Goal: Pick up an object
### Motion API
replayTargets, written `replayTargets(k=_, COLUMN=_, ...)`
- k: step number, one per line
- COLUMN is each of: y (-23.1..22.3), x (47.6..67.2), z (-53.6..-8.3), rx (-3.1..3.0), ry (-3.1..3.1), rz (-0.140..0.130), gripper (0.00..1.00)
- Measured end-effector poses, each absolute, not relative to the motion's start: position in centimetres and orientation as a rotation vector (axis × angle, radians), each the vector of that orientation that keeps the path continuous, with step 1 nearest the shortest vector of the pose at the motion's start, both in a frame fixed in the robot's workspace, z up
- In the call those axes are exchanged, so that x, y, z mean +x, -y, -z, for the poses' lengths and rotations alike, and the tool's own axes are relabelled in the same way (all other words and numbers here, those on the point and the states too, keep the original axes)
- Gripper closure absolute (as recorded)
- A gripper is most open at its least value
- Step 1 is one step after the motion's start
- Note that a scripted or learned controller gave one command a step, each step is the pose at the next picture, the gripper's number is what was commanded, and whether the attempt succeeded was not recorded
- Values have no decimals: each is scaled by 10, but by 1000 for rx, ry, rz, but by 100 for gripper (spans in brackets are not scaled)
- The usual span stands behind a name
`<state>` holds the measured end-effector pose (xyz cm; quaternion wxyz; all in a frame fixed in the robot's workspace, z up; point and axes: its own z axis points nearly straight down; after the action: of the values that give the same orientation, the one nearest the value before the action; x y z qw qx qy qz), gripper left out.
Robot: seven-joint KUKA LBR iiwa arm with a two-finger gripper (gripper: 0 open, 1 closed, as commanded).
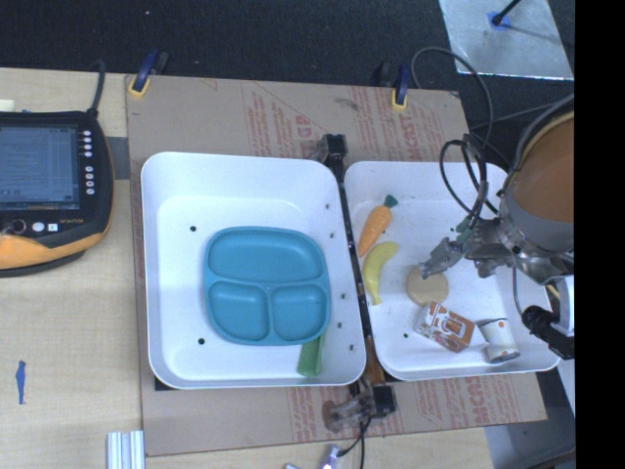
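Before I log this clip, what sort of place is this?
Probably a robotics lab bench for pick tests: two white bins clamped on a board, toy food like a carrot and banana, and a teach pendant beside them.

We see two white bins of smooth, slightly glossy plastic: the left bin [166,262] holds a matt blue plastic divided plate [266,284], and beside that plate the right bin [430,189] holds a smooth plastic-looking carrot [374,229] and banana [379,268]. Under them lies matt brown cardboard [254,115], on a pale wood-look bench [68,360]. The gripper [444,255] looks dull grey metal.
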<state>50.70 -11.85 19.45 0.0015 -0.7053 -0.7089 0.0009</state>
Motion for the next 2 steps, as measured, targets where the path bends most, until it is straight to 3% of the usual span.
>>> replayTargets(k=1, y=134, x=533, z=-91, rx=-2213, ry=2225, rz=-7, gripper=0)
replayTargets(k=2, y=135, x=533, z=-101, rx=-2209, ry=2230, rz=-10, gripper=100)
